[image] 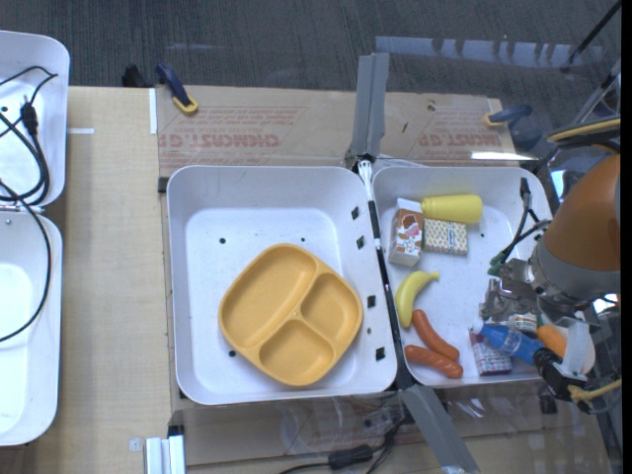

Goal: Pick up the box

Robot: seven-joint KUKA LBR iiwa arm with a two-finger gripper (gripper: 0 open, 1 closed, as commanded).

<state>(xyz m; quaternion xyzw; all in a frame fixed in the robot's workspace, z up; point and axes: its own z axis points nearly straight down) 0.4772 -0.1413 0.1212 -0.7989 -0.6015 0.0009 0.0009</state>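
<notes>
The box [407,234] is being left upright in the right bin [533,184], beside a yellow bottle [452,207]. The gripper [506,299] is being held low nearby; its opening cannot be told.

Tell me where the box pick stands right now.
Done: nothing visibly. The box lies flat in the right bin, beside the yellow bottle and above the banana. In hand: the tool is down at that bin's right side, away from the box. Left: reach, grasp, lift.
</notes>
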